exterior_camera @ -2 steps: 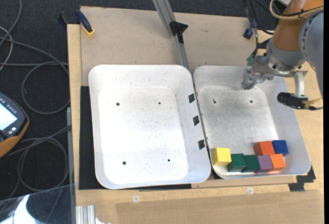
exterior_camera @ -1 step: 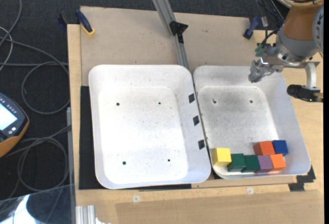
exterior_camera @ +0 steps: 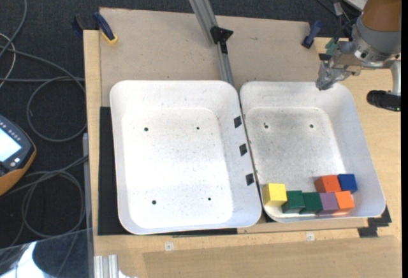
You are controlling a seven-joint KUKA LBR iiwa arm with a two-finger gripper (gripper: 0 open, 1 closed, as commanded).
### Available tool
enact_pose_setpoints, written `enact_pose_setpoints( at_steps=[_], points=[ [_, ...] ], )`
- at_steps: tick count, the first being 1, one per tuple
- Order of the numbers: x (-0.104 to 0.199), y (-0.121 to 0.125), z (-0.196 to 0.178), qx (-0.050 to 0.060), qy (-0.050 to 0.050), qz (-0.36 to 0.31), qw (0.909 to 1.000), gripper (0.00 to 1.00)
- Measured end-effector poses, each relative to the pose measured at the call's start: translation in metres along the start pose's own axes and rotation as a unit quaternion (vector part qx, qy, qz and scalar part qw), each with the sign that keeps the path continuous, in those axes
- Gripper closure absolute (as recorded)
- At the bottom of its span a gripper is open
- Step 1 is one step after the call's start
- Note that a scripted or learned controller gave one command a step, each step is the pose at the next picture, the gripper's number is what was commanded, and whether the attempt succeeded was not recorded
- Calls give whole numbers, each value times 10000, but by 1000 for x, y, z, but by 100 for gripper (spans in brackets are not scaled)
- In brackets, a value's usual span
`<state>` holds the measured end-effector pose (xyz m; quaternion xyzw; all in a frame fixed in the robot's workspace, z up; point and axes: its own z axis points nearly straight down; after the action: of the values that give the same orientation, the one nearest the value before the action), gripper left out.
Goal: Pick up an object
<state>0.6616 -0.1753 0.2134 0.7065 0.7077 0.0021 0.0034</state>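
Up at the right bin's (exterior_camera: 360, 143) far right corner hangs the gripper (exterior_camera: 325, 81), its fingers close together with nothing between them. Well apart, along that bin's near edge, sit 7 blocks: yellow (exterior_camera: 275, 193), 2 green (exterior_camera: 303, 201), purple (exterior_camera: 328, 201), 2 orange (exterior_camera: 338, 192), blue (exterior_camera: 347, 182). Left bin (exterior_camera: 172, 155) alongside.
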Motion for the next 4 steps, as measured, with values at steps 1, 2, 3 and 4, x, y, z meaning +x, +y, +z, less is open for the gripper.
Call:
enact_pose_setpoints(
  at_steps=[1,2,3,4],
  points=[
    [-6,0,-64,-9,-5,-2,10000,100],
    [47,-17,-70,39,20,-22,10000,100],
    [97,-31,-54,53,22,-19,10000,100],
    [147,-44,-60,49,23,-21,10000,100]
  ],
)
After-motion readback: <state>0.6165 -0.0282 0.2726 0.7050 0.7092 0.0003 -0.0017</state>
